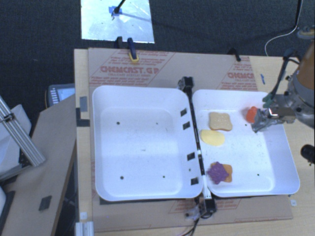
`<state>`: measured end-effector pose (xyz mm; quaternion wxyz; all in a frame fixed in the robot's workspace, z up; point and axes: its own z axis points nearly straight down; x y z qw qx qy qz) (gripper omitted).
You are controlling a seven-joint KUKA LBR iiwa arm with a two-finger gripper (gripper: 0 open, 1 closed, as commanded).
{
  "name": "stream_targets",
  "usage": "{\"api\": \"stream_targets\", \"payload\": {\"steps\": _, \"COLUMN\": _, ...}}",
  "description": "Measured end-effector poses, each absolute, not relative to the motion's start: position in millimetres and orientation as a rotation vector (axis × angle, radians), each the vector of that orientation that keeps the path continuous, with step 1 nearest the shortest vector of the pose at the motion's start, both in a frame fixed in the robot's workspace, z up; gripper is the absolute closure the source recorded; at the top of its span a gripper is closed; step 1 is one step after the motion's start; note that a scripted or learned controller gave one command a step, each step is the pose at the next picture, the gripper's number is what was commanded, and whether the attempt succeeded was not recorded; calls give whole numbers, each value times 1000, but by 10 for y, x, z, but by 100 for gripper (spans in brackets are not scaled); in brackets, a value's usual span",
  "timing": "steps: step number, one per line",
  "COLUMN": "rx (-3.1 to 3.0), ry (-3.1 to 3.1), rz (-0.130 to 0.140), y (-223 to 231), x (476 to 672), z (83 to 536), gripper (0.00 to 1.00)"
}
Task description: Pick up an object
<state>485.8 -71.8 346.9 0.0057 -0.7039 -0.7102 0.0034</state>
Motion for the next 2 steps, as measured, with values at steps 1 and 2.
{"api": "stream_targets", "payload": {"steps": 1, "rx": -2205, "ry": -2244, "rz": -16, "y": 478, "x": 5272, "z": 4120, "gripper": 100}}
{"api": "stream_targets", "payload": {"steps": 2, "rx": -2225, "ry": -2232, "rz": -18, "y": 107, "x": 4852, "z": 5409, "gripper": 100}}
